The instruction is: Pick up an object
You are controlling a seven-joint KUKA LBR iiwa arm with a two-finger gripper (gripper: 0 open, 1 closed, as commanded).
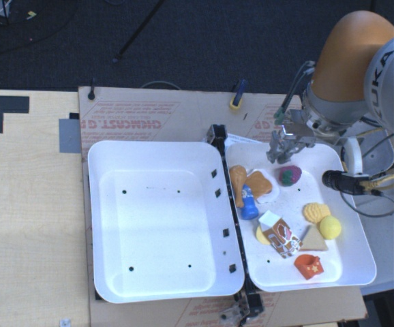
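Bench w/ cardboard sheet; two white bins on it: left bin, right bin.

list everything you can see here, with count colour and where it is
left bin: 1, white, left half of the bench
right bin: 1, white, beside the left bin, holds all the toys
purple and green toy: 1, far part of right bin, just below the gripper
croissant-like toy: 1, tan, right bin near the divider
orange bun-like toy: 1, beside the croissant-like toy
blue toy: 1, in front of the croissant-like toy
brown and white box: 1, middle of right bin
yellow ridged toy: 1, right side
yellow ball: 1, next to the yellow ridged toy
red toy: 1, near corner
gripper: 1, grey, above the far part of right bin
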